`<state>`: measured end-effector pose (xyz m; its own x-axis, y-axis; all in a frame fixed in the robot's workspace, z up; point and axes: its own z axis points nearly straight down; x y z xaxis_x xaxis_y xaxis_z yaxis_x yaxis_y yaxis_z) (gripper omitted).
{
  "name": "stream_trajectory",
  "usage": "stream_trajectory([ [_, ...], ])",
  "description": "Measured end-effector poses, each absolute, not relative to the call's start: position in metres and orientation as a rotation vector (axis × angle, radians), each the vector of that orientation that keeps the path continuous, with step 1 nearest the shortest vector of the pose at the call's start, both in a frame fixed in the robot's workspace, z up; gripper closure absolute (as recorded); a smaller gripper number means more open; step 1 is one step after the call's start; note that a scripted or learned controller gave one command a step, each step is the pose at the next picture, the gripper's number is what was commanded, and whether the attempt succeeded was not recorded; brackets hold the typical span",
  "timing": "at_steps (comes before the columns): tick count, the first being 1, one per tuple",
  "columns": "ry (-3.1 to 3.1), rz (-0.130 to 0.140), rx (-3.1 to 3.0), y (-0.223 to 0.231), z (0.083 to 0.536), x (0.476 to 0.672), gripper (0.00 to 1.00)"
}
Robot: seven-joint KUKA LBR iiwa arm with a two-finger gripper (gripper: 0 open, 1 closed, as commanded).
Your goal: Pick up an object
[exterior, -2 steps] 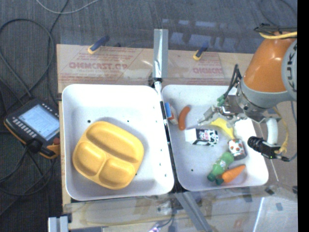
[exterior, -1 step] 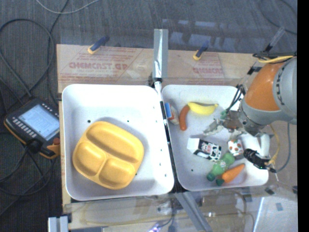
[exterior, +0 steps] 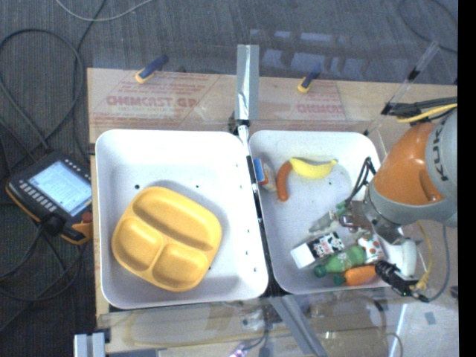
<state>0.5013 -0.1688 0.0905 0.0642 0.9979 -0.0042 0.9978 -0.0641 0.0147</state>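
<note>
Arm (exterior: pixel 416 177) over half-hidden tool (exterior: pixel 357 222)

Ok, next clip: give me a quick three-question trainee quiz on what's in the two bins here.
1. True or false: the yellow divided tray lies in the same bin as the banana.
2. Which thing lies right beside the banana, toward the divider between the bins? A) the green bottle B) the sausage C) the carrot
3. Fill in: the arm is over the ____ bin as seen in the camera view.

Key
1. False: the tray is in the left bin, the banana in the right one.
2. B.
3. Right; the arm sits above the clutter at that bin's near right corner.
</note>
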Motion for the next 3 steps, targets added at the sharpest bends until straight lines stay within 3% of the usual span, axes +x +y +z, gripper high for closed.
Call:
stream_trajectory([
  [1, 2.304, 0.01, 2.11, -0.098, 0.091, 0.489, 0.0],
  [2, 2.304, 0.02, 2.109, -0.096, 0.101, 0.491, 1.0],
  [3, 2.311, -0.004, 2.13, -0.089, 0.183, 0.484, 1.0],
])
